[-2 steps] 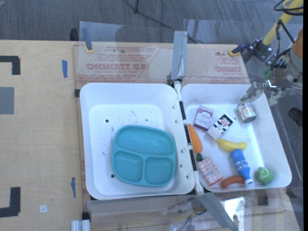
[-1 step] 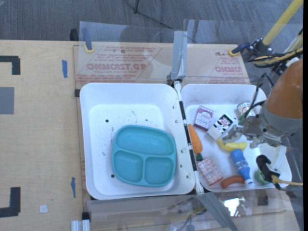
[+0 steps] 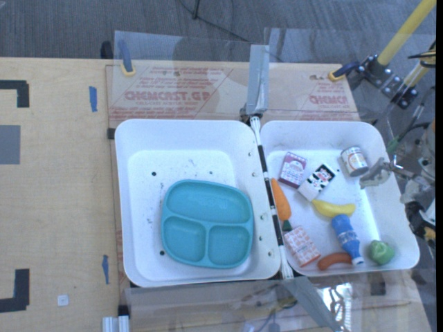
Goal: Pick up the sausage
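Status: pick not started, as far as the frame shows. The sausage (image 3: 335,260) lies flat on the floor of the right bin (image 3: 397,163), lower right of the frame, close to the bin's near wall. Nothing holds it.

Gripper (image 3: 374,174) sits at the right edge of the frame, over the upper right part of the right bin, just beside the small can (image 3: 355,160). It is well apart from the sausage. Whether the claw is open or closed cannot be told; the metal parts there are too small and cluttered.

Judged remaining: travel toward the lower frame, descend, close on the sausage, lift.

Clearance around the target is tight.
- The blue bottle (image 3: 345,236) appears to touch or overlap the sausage's right end.
- The pink patterned box (image 3: 301,245) lies just beside its left end.
- The green fruit (image 3: 380,252) is near, further right.
- The banana (image 3: 333,207) lies above, toward frame centre.
- Near wall of the bin runs close below the sausage, so fingers have little room on that side.

Open room: the left bin (image 3: 138,158) holds a teal divided plate (image 3: 206,223); bare floor shows in its upper part.
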`<control>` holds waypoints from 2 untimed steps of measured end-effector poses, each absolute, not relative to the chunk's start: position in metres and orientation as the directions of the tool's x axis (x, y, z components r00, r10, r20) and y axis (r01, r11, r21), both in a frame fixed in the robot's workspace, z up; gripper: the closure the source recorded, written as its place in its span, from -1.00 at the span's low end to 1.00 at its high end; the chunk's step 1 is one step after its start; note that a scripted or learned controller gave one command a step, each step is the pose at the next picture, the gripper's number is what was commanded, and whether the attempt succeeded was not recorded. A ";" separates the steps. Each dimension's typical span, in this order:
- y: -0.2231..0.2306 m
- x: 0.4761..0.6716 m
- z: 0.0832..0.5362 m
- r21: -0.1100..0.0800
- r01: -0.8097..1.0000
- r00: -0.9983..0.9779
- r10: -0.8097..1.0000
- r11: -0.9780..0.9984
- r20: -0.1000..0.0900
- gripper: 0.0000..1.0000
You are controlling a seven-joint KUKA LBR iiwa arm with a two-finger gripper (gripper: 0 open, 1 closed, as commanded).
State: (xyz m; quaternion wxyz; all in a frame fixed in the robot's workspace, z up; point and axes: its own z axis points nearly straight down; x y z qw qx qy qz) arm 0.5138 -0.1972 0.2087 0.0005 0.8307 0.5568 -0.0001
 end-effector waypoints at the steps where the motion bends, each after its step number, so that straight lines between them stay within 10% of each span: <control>1: -0.128 0.503 0.228 -0.003 0.891 0.454 0.891 -0.454 0.000 -1.00; 2: -0.129 0.504 0.237 -0.003 0.891 0.455 0.891 -0.455 0.000 1.00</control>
